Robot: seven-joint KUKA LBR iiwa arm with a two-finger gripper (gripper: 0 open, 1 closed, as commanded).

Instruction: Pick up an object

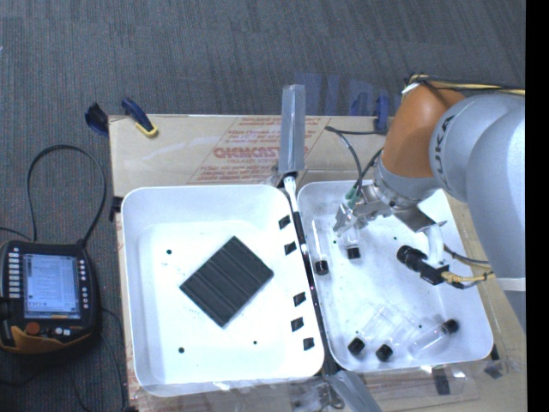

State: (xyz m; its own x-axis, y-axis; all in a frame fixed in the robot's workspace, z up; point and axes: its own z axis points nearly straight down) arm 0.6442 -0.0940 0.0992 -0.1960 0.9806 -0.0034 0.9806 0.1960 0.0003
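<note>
Camera view shows the gripper (350, 227) lowered into the right bin (480, 333), toward its 10 o'clock corner; I cannot tell its state. Clear plastic objects with black caps (383, 333) lie near that bin's 6 o'clock edge, well apart from the gripper. A dark ribbed square pad (227, 280) rests tilted at the left bin's (137, 230) centre.

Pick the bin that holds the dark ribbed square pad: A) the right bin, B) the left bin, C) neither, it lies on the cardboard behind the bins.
B: the dark ribbed pad lies tilted on the floor of the left bin, while the gripper works over the right bin.
</note>
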